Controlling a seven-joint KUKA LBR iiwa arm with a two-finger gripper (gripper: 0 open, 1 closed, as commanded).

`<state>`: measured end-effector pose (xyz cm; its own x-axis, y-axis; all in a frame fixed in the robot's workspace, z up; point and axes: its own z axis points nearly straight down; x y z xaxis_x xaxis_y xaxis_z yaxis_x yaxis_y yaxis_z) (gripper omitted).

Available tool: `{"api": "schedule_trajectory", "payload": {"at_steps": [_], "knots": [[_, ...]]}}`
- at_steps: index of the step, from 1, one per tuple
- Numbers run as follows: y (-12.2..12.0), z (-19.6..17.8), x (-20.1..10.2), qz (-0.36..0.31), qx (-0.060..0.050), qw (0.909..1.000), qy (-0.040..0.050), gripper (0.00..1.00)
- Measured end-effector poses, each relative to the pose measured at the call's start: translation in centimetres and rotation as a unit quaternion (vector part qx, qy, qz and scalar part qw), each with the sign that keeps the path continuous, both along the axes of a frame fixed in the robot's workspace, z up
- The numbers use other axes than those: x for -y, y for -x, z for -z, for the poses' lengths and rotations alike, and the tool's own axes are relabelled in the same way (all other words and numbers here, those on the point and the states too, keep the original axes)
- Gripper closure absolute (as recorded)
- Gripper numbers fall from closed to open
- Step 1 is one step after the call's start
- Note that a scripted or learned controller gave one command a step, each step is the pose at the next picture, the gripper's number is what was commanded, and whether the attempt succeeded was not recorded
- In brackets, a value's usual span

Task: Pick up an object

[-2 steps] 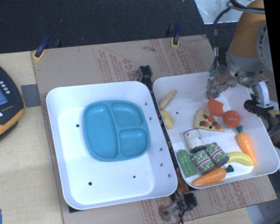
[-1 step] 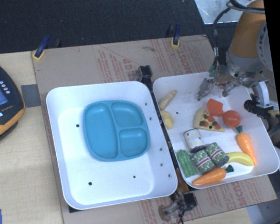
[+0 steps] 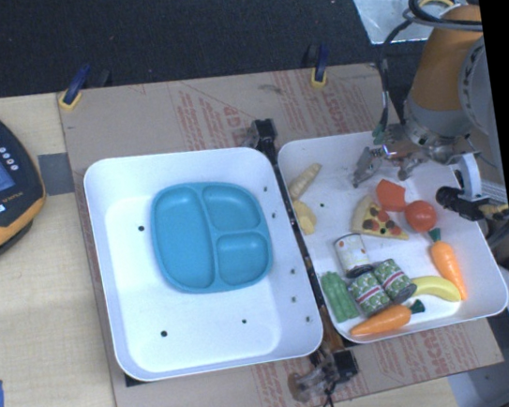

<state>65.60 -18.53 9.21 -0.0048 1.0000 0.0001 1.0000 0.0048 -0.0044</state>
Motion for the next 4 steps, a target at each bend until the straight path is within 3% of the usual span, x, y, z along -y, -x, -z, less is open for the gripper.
{"api": "schedule_trajectory", "payload": {"at_steps": [1, 2, 3, 4], "knots": [[0.0, -1.1, 0.1, -0.001, 0.000, 1.0000, -0.0001, 1.00], [0.0, -1.1, 0.0, -0.001, -0.001, 1.0000, -0.0001, 0.00], [0.0, 0.0, -0.7, 0.000, 0.000, 1.0000, 0.0001, 0.00], [0.0, -1.1, -0.6, -0.001, -0.001, 1.0000, 0.0000, 1.00]]}}
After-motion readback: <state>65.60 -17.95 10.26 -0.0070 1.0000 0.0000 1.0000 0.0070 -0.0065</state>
